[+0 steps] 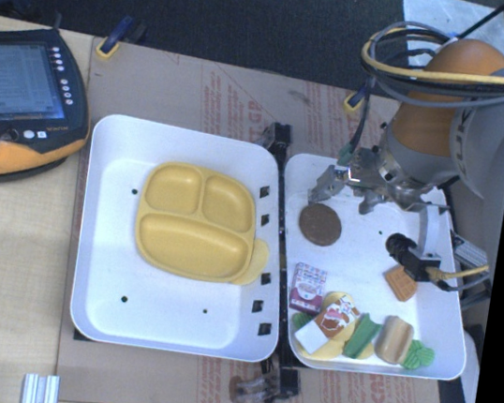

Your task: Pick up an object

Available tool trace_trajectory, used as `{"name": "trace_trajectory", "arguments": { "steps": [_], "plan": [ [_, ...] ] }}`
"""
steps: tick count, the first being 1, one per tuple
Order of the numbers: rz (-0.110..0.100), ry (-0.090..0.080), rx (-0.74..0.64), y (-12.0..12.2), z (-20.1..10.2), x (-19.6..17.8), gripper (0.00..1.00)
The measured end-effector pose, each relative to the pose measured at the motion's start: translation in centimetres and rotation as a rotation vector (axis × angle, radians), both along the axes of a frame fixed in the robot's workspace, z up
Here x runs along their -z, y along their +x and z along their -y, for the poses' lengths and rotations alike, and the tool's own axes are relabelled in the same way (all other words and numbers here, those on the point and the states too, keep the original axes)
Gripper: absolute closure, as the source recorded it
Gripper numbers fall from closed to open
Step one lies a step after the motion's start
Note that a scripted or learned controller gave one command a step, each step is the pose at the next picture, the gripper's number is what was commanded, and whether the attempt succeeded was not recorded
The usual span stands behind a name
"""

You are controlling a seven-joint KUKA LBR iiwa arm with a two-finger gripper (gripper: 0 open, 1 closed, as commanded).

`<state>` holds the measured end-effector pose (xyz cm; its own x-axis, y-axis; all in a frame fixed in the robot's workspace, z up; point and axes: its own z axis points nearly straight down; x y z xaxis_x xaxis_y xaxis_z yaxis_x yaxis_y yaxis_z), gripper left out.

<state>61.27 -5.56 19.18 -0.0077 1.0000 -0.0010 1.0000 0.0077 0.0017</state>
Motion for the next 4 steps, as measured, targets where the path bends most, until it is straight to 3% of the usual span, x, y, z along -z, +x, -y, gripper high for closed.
{"name": "trace_trajectory", "arguments": {
  "steps": [1, 2, 3, 4],
  "plan": [
    [-0.006, 0.001, 0.007, 0.2, 3.8, 10.3, 0.00],
    [0.002, -0.001, 0.002, 0.4, 3.8, 8.5, 1.00],
    [0.001, -0.001, 0.001, 0.4, 3.8, 8.6, 0.00],
    [0.000, 0.000, 0.005, 0.2, 5.0, 2.3, 0.00]
  ]
}}
